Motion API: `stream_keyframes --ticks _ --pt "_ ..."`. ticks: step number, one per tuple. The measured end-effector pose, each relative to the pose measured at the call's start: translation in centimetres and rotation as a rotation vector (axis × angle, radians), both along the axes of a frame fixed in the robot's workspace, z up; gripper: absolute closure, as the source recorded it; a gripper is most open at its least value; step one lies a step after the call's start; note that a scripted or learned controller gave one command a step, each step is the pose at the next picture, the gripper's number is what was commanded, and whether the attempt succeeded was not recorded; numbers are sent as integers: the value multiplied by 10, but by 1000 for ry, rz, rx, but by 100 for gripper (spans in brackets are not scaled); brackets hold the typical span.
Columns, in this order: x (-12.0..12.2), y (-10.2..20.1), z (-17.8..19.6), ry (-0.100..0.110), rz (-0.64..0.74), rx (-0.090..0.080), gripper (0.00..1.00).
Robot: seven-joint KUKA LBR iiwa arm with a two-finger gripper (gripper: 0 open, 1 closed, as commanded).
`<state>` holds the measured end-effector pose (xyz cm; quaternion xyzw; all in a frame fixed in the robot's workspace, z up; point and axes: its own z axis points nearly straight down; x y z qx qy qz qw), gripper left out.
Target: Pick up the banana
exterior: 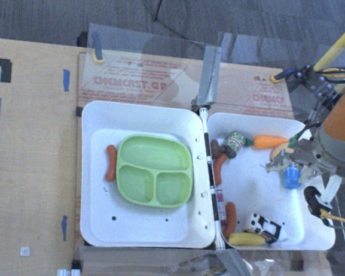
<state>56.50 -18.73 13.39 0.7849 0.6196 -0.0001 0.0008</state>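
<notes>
The banana lies nearest the camera, flat against the front wall of the right bin, with a black-and-white toy touching it from behind and a brown sausage just to its left by the divider. Further back in the same bin sit another sausage, a small can with a green label and a carrot near the far wall. The gripper hangs over the right side of this bin, well apart from the banana (a blue object shows at its tip, though whether it is clasped or merely beneath cannot be told). In the left bin a green divided plate rests in the middle, with one sausage just beside its left rim
</notes>
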Motion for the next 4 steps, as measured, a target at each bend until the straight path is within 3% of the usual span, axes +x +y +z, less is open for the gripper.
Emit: stream_keyframes --ticks 1,2,3,4 --pt "-16 54 -48 -1 -176 2 0" --pt "-79 69 -48 0 -281 3 0" --pt "-14 44 48 2 -617 1 0" --pt "-56 91 -48 -2 -262 3 0"
